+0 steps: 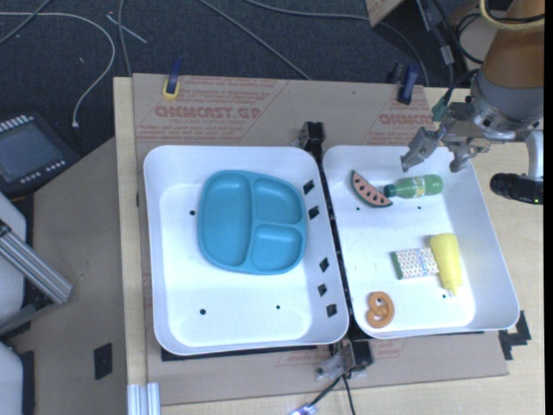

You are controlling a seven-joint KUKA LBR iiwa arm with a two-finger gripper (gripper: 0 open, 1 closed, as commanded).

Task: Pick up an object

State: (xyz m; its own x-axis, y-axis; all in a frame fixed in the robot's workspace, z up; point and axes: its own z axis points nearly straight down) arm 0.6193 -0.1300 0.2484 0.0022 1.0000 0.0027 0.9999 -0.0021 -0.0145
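The table [242, 102] is carrying two white bins side by side, and printed lettering reading roughly "CHEMCAST GP" is showing in red on its board behind each bin; the rest of that print is too small to read. The left bin [173, 232] is holding a blue plate [252, 221] with three compartments. The right bin [484, 232] is holding the small things, and I am placing them all from the green bottle [415, 187], which is lying on its side near the bin's far wall. A watermelon slice [369, 189] is lying just beside the bottle's cap end, on the plate side. A yellow bottle [447, 260] is lying nearer the camera than the green one, with a patterned sponge [414, 263] touching its plate side. A pretzel [378, 309] is sitting nearest the camera, well apart from the green bottle.

The arm [517, 50] is reaching in above the green bottle, and the gripper [439, 145] is hovering just behind it with its fingers [415, 154] spread apart, grasping nothing.

The bottle is likely the target. Closing well is calling for coming straight down with the fingers straddling the round body across its short axis, near its middle, so it is not rolling out or nudging the slice.
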